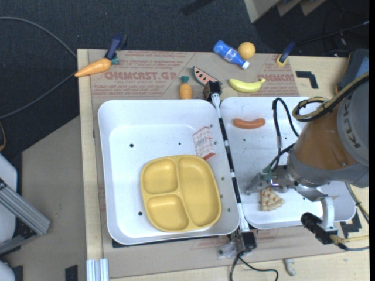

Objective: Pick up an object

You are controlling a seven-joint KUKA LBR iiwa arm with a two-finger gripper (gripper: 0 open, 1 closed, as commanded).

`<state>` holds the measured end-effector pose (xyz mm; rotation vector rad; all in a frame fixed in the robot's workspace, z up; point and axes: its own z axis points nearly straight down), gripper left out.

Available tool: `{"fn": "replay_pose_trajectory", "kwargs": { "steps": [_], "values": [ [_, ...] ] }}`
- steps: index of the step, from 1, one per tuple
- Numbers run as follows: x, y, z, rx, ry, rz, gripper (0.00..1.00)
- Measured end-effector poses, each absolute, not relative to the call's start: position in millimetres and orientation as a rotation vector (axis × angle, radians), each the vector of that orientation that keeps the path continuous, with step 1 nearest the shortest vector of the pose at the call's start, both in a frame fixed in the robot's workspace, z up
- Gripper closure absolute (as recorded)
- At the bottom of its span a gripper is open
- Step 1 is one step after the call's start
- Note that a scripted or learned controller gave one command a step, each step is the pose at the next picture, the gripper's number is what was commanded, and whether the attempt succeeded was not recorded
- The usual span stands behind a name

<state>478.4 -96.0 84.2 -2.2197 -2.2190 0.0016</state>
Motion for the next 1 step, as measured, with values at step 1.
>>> {"fn": "replay_pose_trajectory", "kwargs": {
  "steps": [1],
  "values": [
    [569.7, -140.6, 136.1, -2.223, -2.224, -0.002, 0.0]
  ]
}}
